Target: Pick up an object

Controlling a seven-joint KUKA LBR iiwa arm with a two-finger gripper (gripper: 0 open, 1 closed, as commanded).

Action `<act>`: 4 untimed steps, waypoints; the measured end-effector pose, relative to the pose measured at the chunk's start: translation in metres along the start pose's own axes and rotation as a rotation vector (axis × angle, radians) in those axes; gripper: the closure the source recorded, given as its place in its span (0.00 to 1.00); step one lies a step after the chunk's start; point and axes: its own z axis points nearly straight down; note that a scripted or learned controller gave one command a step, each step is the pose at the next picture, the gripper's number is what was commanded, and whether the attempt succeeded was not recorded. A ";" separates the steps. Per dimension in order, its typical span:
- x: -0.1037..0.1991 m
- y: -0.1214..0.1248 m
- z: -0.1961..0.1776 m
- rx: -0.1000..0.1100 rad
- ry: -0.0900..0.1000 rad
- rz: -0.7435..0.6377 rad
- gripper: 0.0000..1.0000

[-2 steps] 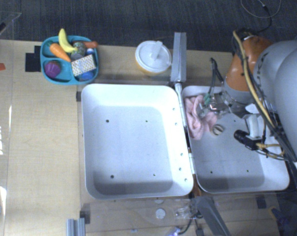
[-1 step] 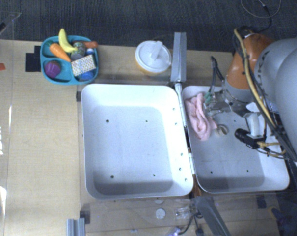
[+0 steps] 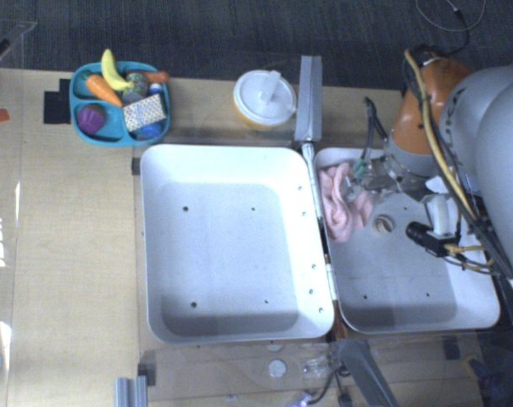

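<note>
While your pincer (image 3: 360, 185) hangs over the pink cloth (image 3: 336, 198) at the right bin's (image 3: 409, 303) rear-left corner, finger state indeterminable, limp fabric may slip free.

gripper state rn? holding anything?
Gripper: down in the right bin, at the pink cloth. Open or closed, and whether it has a grip, cannot be told.

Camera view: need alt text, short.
The grey arm's gripper reaches into the right bin, down at a pink cloth by the bin's left wall. The left bin sits beside it; a blue tray of toy food stands behind.
</note>
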 end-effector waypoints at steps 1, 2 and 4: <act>-0.009 0.022 0.014 -0.004 -0.001 -0.030 0.00; 0.009 0.039 -0.078 0.006 -0.001 0.265 0.00; -0.007 0.018 -0.001 0.000 0.001 0.125 1.00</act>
